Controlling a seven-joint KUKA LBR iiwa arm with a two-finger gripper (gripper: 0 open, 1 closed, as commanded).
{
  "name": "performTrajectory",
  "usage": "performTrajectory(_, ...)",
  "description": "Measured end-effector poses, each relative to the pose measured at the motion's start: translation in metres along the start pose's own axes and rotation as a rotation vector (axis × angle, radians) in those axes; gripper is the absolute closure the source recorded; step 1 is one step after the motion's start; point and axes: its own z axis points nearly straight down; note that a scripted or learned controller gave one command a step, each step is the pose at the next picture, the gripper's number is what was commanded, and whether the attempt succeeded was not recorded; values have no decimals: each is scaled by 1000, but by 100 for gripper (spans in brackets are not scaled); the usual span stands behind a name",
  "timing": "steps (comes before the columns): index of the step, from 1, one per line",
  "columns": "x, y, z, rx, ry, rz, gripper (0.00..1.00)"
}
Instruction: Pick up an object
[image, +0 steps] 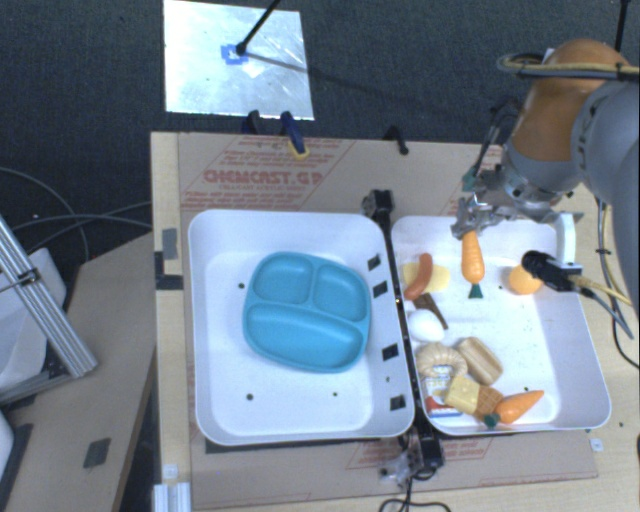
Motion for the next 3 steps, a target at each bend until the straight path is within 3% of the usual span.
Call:
performTrajectory(1, 0, 1, -34, 0, 0, 0, 100)
performTrajectory(3, 36, -78, -37, 6, 1, 5, 100)
